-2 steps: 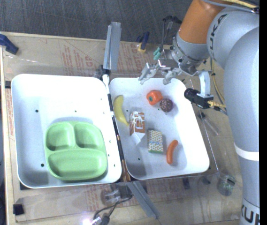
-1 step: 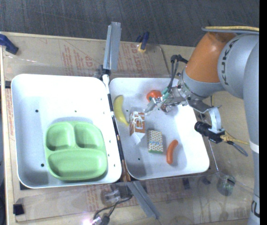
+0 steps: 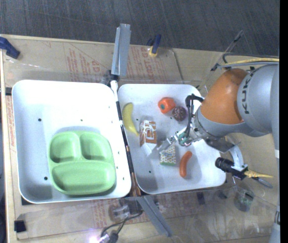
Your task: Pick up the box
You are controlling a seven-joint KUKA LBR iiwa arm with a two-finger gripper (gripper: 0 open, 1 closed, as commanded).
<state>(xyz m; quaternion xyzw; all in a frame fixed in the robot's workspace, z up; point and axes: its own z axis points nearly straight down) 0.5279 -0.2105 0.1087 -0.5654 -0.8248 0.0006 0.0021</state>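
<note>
The tool (image 3: 176, 139) hangs low in the right bin (image 3: 204, 181), whether it is wide or narrow I cannot tell — likely lining up a grasp. The box (image 3: 148, 132) lies at its nine o'clock, near the banana (image 3: 128, 118).

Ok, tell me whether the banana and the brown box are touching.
Apart. The camera view shows white bin floor between the banana and the brown box.
</note>
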